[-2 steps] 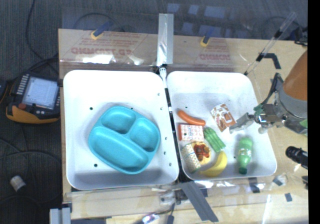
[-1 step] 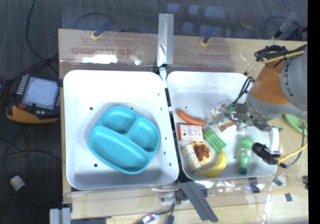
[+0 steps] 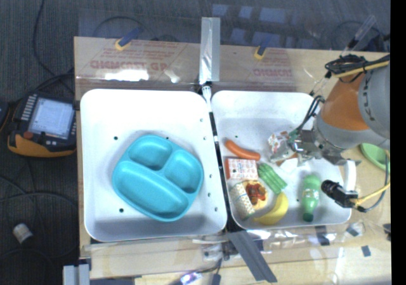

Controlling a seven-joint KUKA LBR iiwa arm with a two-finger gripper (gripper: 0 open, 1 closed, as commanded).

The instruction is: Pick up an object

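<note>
Two white bins sit side by side on the bench. The left bin (image 3: 95, 150) holds a turquoise divided plate (image 3: 158, 176), lying flat and a little toward the near wall. The right bin (image 3: 254, 103) is crowded along its near half: an orange carrot (image 3: 242, 149) lies just beside the divider, below it a small red-and-white packet (image 3: 241, 168), then a green pea pod (image 3: 273, 178), a pizza-printed piece (image 3: 250, 193), a yellow banana (image 3: 274, 209) and a green bottle (image 3: 310, 196) by the near wall. The gripper (image 3: 287, 145) hangs over the right bin above the pea pod; whether it is open I cannot tell.
</note>
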